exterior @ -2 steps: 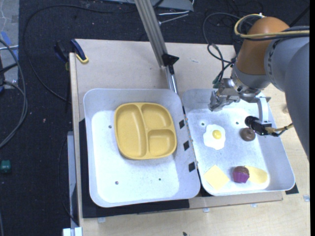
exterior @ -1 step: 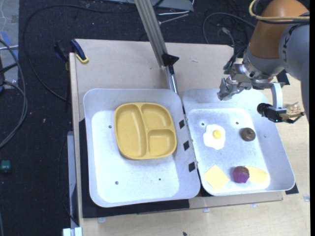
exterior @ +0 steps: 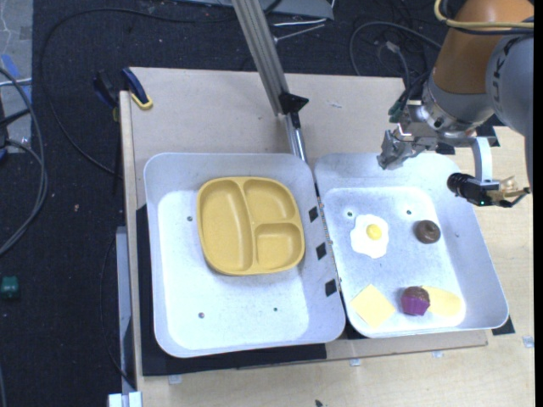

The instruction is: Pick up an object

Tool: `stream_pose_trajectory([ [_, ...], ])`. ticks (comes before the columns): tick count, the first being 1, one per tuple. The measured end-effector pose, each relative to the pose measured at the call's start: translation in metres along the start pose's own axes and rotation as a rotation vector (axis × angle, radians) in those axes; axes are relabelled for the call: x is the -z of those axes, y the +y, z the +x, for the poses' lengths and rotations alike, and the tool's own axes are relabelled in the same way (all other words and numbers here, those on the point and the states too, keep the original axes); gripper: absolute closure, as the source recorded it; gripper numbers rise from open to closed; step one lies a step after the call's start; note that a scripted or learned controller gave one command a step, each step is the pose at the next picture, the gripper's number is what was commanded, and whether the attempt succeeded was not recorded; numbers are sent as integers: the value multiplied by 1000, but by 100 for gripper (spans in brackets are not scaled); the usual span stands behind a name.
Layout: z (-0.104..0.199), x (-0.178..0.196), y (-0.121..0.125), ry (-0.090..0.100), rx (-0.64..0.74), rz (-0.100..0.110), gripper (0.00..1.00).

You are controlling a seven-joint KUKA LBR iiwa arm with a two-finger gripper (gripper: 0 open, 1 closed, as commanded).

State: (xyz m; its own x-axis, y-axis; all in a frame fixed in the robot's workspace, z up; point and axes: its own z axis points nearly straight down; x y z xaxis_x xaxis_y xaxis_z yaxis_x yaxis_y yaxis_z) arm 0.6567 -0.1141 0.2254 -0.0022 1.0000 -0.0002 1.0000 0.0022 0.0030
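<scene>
The gripper [exterior: 392,157] hangs over the far edge of the right bin [exterior: 475,253], up near its back rim, and from this slant I cannot tell whether it is spread or closed; nothing shows in it. Below and toward the camera, four candidates lie on the bin floor. The egg [exterior: 370,236], white with a yellow yolk, sits nearest: almost straight toward the near side from the tool, a touch to the view's left. The donut [exterior: 427,231], small, brown and round, lies at about the same depth as the egg but off to the view's right of the tool. Further forward, the cheese [exterior: 373,304], a flat yellow square turned like a diamond, rests by the near rim, with the purple piece [exterior: 415,300] beside it, touching or overlapping a pale yellow slice [exterior: 445,302]. So the whole question here is direction: everything worth grabbing lies nearer the camera than the tool, none of it directly beneath. My read is that the egg or the donut is the short trip, a slide toward the near side and then down. The egg is flat and may be hard to pinch; the donut looks thicker and stands well apart from its neighbours. The yellow tray [exterior: 251,225] in the left bin [exterior: 170,312] is well away from the arm.
</scene>
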Motion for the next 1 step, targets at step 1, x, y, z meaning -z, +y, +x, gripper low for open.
stream_pose_trajectory([
  [1,50,12,-18,1,4,3,100],
])
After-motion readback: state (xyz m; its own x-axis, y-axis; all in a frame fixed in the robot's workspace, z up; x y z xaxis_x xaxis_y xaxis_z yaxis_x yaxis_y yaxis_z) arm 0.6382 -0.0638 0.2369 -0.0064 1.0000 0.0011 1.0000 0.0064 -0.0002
